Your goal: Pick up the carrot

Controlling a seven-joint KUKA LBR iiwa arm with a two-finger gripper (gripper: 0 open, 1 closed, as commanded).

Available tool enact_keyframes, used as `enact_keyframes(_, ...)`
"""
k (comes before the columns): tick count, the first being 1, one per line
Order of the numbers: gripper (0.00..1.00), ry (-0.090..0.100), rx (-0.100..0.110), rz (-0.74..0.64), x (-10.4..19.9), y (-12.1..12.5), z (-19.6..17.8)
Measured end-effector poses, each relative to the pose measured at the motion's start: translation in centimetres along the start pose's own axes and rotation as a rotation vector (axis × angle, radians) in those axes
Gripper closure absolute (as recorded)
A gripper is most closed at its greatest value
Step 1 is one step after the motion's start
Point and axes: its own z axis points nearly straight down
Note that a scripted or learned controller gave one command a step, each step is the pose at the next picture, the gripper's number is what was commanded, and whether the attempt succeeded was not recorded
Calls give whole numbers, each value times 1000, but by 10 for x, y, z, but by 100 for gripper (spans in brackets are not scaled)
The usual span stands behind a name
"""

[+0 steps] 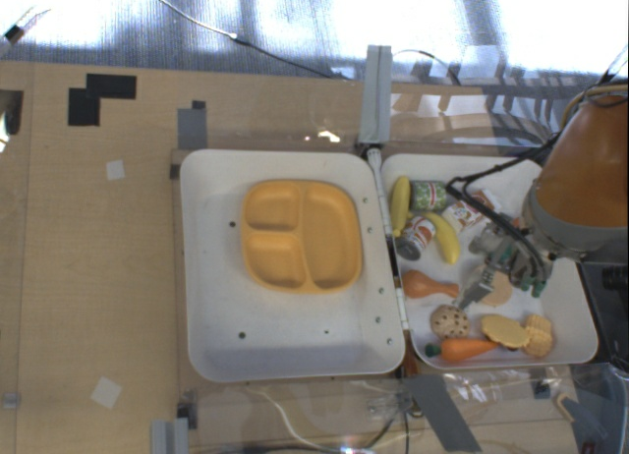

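Camera view: fixed overhead look, at a slant, at two shallow white bins side by side on a wooden bench.
Left bin [211, 344]: holds one yellow divided plate [301, 234], lying flat near the middle, well apart from the food.
Right bin [580, 329]: crowded with toy food, so the pieces lie close together.
Carrot [469, 349]: orange, lying on its side along the near edge of the right bin, pointed end toward the bin's right; a speckled round cookie [449, 321] sits just beside it, a tan cracker [505, 331] touches or nearly touches its tip.
Other food: two bananas [400, 204], two small cans [428, 195], a chicken drumstick [428, 285], a waffle piece [538, 335].
Arm: reaches in from the right, orange band over the right bin.
Gripper [480, 290]: points down and left, above the food between drumstick and cracker, near the carrot but not on it; whether it is spread or closed cannot be told, and nothing is seen held.
Judgement: carrot not yet picked up; neighbours crowding it may get in the way.
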Motion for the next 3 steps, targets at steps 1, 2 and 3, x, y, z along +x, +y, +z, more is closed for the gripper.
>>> enact_keyframes(1, 0, 10, 6, 158, -1, -11, 93)
enact_keyframes(2, 0, -4, -5, 219, 22, 49, -25)
enact_keyframes(3, 0, 7, 6, 450, 19, 32, 29)
